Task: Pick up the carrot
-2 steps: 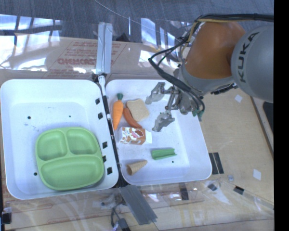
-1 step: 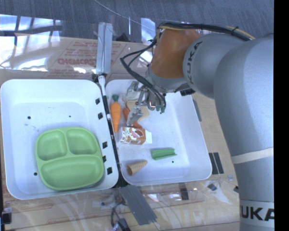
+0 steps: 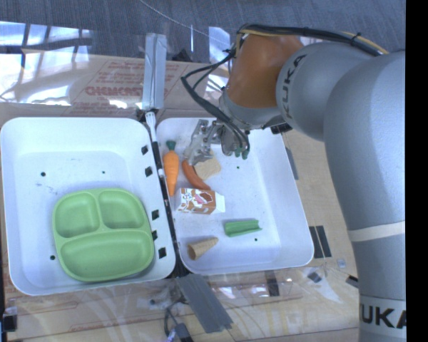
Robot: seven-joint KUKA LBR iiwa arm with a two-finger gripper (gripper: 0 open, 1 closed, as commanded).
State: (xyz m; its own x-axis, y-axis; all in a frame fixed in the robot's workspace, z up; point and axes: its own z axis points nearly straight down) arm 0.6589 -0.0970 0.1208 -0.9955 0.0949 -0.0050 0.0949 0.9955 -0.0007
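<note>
The carrot (image 3: 171, 172) is orange with a small green top. It lies lengthwise along the left wall of the right bin (image 3: 285, 212), top pointing to the back. My gripper (image 3: 215, 147) hangs in the back part of that bin, just right of the carrot's top and apart from it. It stands open with nothing between its fingers. Directly in front of it lie a reddish-orange sausage-shaped piece (image 3: 195, 177) and a beige chunk (image 3: 209, 168).
The right bin also holds a small printed carton (image 3: 197, 201), a green pod-like piece (image 3: 241, 226) and a cone (image 3: 202, 247) near the front. In the left bin (image 3: 28, 155) sits a green divided plate (image 3: 103, 232). A black-clipped divider (image 3: 157, 184) runs between the bins.
</note>
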